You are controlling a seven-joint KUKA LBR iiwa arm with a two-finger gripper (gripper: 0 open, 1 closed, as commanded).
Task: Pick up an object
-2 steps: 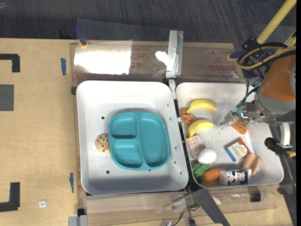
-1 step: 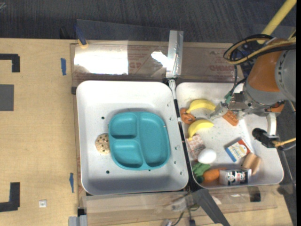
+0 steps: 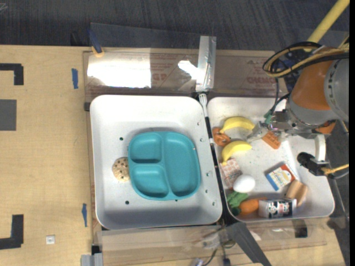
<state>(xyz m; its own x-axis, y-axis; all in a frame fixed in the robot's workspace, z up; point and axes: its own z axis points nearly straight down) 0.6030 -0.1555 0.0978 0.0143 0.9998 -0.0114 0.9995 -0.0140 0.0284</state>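
The end effector hangs low over the upper part of the right bin, just beside an orange block and close to the upper of two bananas; from this slanted view I cannot tell whether it is spread or pressed together, and nothing is visibly pinched in it.

The nearest candidate is that upper banana, lying against the bin's left side above the second banana. It looks like a light toy fruit (probably smooth plastic, so a little slippery), stiff enough not to crush. Its curve argues for taking it across the thick middle, not at a tapering end where it could squirt out.

The orange block is smaller and flat-sided, likely the easier grip across its narrow width. The white egg lower down would be the hardest: round, slick and prone to roll.

In the left bin sit a teal divided plate and a cookie touching its left edge, well apart from the arm.
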